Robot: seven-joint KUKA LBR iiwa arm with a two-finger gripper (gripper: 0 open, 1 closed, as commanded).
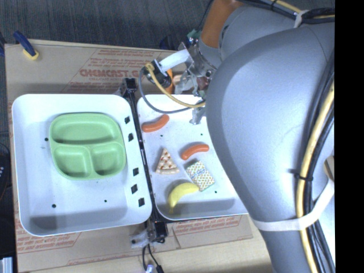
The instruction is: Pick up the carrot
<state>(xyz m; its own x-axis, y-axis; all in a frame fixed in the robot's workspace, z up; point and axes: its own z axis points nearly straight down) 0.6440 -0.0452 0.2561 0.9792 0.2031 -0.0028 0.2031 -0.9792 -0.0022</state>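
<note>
- I am hanging my end effector (196, 90) over the far edge of the right bin (227, 206), just beside my own grey arm (273, 107); whether it is spread or pressed together, I cannot tell from this slant.
- Nothing is showing in my grasp, so I am judging the pick as not yet made.
- Two orange, sausage-shaped pieces are lying on the right bin's floor, and I cannot tell for sure which is the carrot: one (154, 123) is resting near the far-left corner, the other (195, 150) is sitting nearer the middle, close to my arm.
- A pizza slice (166, 162), a patterned packet (200, 175) and a banana (181, 193) are lying near them, apart from both.
- The left bin (34, 209) is carrying a green divided tray (87, 145).
- Left to do, as I am reading it: descending, closing on the carrot, lifting.
</note>
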